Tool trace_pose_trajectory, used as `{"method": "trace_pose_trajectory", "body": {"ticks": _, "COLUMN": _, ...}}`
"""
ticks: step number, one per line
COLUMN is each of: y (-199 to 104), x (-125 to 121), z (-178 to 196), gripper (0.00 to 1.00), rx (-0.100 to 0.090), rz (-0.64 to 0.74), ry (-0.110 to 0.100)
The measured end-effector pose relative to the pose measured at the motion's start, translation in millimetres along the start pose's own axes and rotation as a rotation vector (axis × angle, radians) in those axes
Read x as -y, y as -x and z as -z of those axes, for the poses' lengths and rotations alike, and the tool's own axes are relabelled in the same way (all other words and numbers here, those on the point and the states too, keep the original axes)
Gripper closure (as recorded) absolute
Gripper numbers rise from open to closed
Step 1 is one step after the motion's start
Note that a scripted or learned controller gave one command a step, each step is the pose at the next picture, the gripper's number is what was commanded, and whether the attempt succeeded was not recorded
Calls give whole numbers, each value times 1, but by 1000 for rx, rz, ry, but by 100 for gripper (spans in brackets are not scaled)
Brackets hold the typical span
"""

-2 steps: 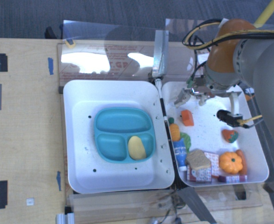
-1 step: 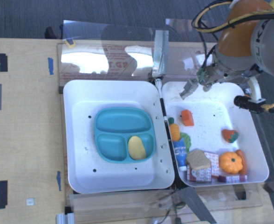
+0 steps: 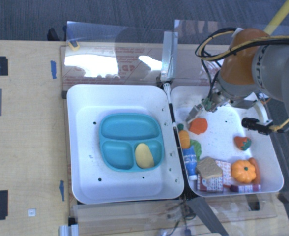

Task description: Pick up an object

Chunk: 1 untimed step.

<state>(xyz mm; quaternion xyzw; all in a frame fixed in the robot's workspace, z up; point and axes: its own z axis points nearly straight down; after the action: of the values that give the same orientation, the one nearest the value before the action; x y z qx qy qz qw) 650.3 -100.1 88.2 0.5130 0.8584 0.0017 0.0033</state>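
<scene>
My gripper [image 3: 195, 113] hangs low over the back left part of the right bin [image 3: 274, 173], reaching in from the grey arm with its orange band. Just below and in front of it lies an orange-red lump [image 3: 198, 126] on the bin floor. It is close to the lump, but I cannot tell whether they touch. Further pickable things lie in the same bin: a small red and green fruit [image 3: 242, 142], an orange pumpkin [image 3: 244, 171] and a tan slice of bread [image 3: 209, 167].
Along the right bin's left wall lie an orange piece [image 3: 184, 139], a green piece [image 3: 196, 148] and a blue bottle [image 3: 189, 162]. A red and white box [image 3: 218, 182] lies at the front. The left bin [image 3: 80, 127] holds a teal divided tray [image 3: 127, 132] with a yellow fruit [image 3: 144, 155].
</scene>
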Motion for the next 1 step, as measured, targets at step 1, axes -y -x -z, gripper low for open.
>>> {"method": "trace_pose_trajectory", "body": {"ticks": 1, "y": -9, "x": 19, "z": -1, "gripper": 0, "rx": -2, "rz": 17, "ry": -3}}
